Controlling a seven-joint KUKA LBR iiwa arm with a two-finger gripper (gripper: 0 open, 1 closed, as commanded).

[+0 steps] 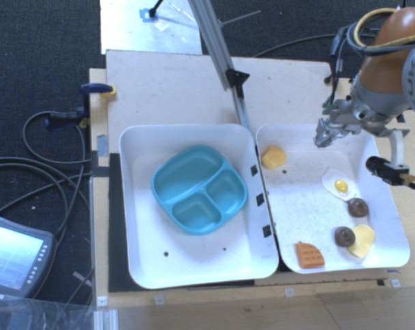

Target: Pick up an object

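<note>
My gripper (323,140) hangs over the back edge of the right bin (310,205), pointing down. In that bin lie a yellow lump (273,157) at the back left, a fried egg (341,185), two brown chocolate rounds (358,207) (343,236), a pale yellow heart-shaped piece (362,240) and an orange cracker (308,255) near the front. The gripper stands to the right of the yellow lump and behind the fried egg, touching none of them.
The left bin (142,239) holds a blue three-part plate (199,188). A slanted metal pole (218,43) crosses the board behind the bins. Cables and a pendant (15,256) lie off the bench at the left.
</note>
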